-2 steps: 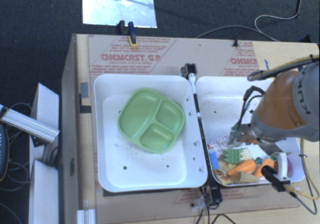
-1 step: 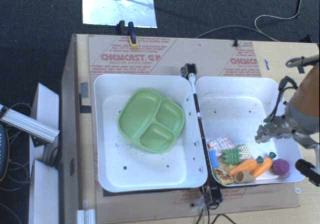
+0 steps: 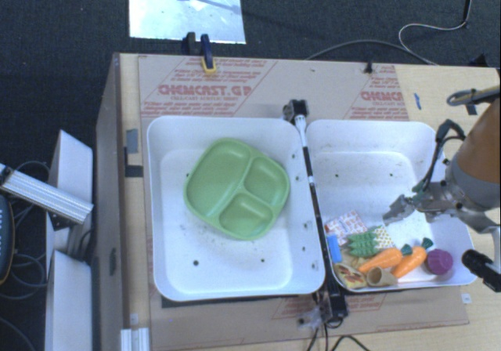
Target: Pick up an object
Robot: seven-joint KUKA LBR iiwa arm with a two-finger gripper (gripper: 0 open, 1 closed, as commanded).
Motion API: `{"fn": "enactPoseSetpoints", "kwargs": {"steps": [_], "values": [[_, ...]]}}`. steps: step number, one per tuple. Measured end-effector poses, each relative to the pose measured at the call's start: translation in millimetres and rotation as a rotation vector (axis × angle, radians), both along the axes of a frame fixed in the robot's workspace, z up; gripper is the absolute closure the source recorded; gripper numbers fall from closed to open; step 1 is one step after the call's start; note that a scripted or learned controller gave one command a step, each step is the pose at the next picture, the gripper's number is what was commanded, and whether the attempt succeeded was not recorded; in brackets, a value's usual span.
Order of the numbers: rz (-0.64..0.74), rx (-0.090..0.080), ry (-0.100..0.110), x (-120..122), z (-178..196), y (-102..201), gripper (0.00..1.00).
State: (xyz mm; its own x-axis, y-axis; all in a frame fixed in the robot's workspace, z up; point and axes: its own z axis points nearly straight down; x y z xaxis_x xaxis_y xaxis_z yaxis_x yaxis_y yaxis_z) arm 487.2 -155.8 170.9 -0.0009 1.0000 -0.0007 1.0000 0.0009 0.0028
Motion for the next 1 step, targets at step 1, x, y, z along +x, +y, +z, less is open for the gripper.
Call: {"fn": "enactPoseSetpoints", "kwargs": {"steps": [1], "values": [[0.002,0.0,-0.005,1.8,-83.7,40.4,0.0]]}}
